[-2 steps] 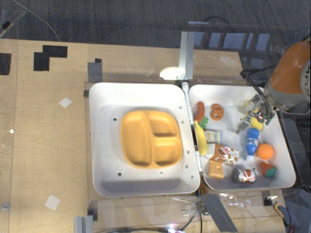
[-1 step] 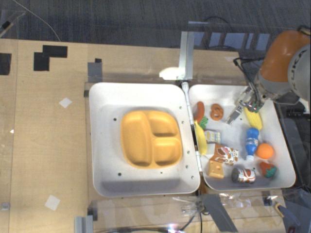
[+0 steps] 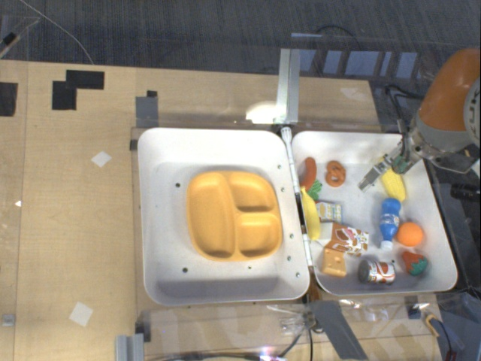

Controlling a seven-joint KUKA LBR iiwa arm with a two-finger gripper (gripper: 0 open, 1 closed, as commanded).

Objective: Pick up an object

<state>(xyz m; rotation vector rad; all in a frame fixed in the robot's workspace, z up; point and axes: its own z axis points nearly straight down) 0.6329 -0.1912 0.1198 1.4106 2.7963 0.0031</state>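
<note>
Nearest me in the right bin (image 3: pixel 443 224) lie 1 can (image 3: pixel 376 271), 1 strawberry (image 3: pixel 415 262) and 1 orange (image 3: pixel 409 235); farther back, 1 blue bottle (image 3: pixel 390 218), then 1 corn cob (image 3: pixel 394 182). The gripper (image 3: pixel 378 174) hangs spread beside the corn, pinching nothing. Closing there, I'd guess, it could nudge the cob aside and come up bare.

No lettering can be read anywhere. Below the jaws, the small printed packet (image 3: pixel 328 212) near the right bin's left wall shows green and pale marks too blurred to make out. The brown-and-white carton (image 3: pixel 350 239) lower down carries a pattern but no legible word, and the can (image 3: pixel 378 271) beneath it has a red and white label, likewise unreadable.
</note>
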